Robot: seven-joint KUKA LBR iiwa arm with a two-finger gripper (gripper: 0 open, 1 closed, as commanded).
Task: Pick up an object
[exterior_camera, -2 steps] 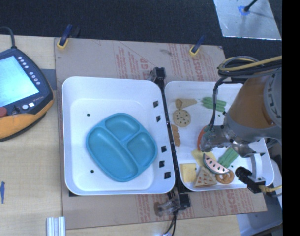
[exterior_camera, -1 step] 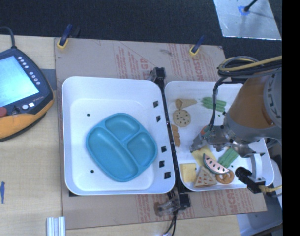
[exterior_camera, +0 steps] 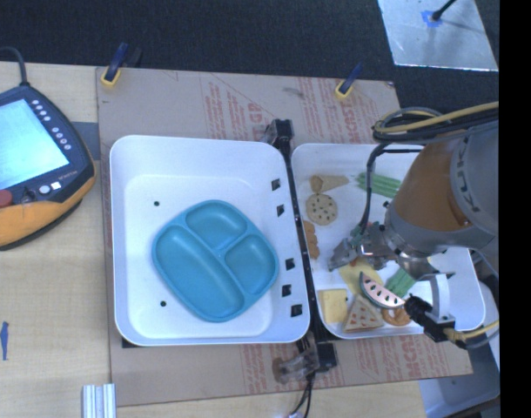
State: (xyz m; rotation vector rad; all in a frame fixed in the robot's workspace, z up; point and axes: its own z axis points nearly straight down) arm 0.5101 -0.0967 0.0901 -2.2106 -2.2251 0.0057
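Gripper (exterior_camera: 363, 252) low in right bin (exterior_camera: 474, 313), among toy food (exterior_camera: 320, 208). Finger state impossible to tell. Blue plate (exterior_camera: 215, 259) in left bin (exterior_camera: 135, 159).

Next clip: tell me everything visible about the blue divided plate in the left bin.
The blue plate is a light blue, rounded tray of smooth, plastic-looking material, split by raised ridges into three compartments: one long and two smaller. It lies flat, turned at a diagonal, about mid-floor in the left white bin, resting on the bin's bottom. No food sits in it.
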